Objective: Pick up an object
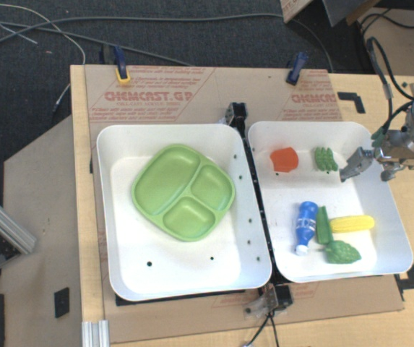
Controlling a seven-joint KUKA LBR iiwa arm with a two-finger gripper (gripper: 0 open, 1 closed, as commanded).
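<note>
Toys crowd right bin (391,215): bottle (305,226), corn (351,224), orange block (285,160).

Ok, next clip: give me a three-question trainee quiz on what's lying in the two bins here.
1. True or false: the green plate lies in the right bin.
2. Which thing touches the blue bottle? A) orange block B) long green toy C) gripper
3. Fill in: the yellow corn lies in the ___ bin.

Key: 1 false, it lies in the left bin; 2 B; 3 right.
</note>
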